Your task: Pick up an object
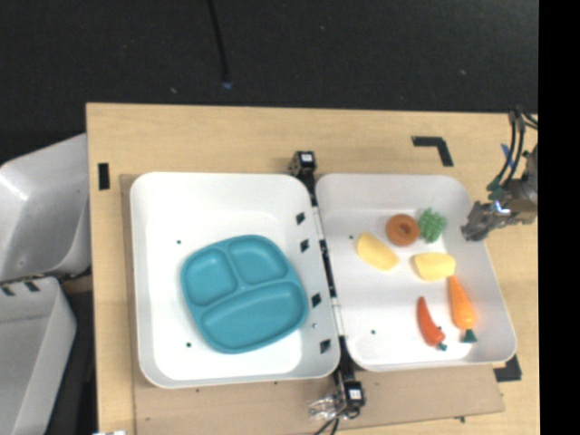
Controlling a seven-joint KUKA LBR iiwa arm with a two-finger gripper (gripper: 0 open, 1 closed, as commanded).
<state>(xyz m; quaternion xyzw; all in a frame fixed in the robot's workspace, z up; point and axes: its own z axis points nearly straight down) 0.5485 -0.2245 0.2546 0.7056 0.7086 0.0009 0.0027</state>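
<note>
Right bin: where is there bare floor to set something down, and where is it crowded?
The right bin has bare floor along its left side beside the divider, and at the near-left corner below the yellow piece. The far strip above the orange round piece is bare too. Crowded: centre to right, around the green piece, carrot and red pepper.

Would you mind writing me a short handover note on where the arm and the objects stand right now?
Hand: at the right rim of the right white bin, holding nothing that I can see.
Right bin: two yellow toy pieces, a brown-orange round piece, a small green leafy piece, an orange toy carrot, a red toy pepper.
Left white bin: a blue divided plate.
Done: nothing lifted. Left: grasp and raise one object.
</note>
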